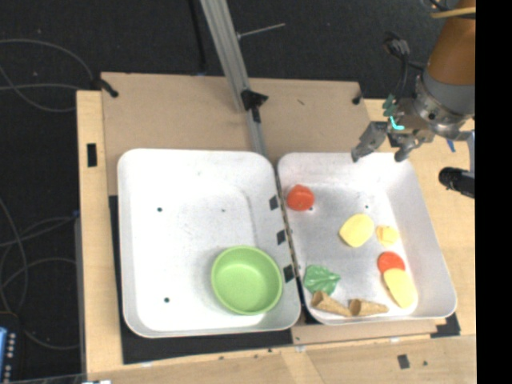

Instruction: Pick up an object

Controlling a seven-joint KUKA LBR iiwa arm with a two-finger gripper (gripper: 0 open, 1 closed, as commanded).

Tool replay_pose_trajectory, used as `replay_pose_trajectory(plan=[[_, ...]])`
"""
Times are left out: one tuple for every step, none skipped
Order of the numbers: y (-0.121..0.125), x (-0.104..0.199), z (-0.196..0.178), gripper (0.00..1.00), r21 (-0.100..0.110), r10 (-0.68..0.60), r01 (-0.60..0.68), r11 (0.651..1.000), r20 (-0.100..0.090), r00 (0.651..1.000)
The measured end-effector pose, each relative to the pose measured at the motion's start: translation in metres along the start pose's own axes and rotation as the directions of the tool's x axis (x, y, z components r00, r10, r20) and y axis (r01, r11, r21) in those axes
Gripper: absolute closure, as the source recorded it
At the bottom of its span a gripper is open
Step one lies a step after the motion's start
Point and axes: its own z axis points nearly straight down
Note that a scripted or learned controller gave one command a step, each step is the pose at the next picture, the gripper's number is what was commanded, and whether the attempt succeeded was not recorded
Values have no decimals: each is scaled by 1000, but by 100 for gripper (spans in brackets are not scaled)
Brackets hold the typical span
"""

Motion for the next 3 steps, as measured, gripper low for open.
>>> replay_pose_trajectory(plan=[[1, 7, 58, 0, 6, 1, -1, 1000, 1, 1000], [-5, 0, 119, 0, 7, 5, -5, 1000, 2, 1000], [-5, 7, 174, 0, 5, 3, -3, 1000, 2, 1000]])
